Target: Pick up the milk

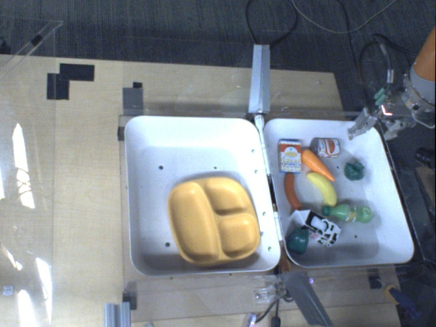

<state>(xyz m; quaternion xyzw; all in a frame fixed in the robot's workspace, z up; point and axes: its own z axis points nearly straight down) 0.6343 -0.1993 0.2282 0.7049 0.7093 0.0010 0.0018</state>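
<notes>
gripper (371, 118) hovers over the right bin's (402, 240) far right corner; how wide it stands, i cannot tell. milk carton (321, 227) lies near that bin's front edge, between a dark green pepper (298, 240) and a green bottle (349, 213).

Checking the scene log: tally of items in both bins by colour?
Yellow: 2, tray, banana
Orange: 3, carrot, sausage, juice carton
Green: 3, bottle, two small green items
Black and white: 1, milk
Red and white: 1, can
Total: 10
</notes>
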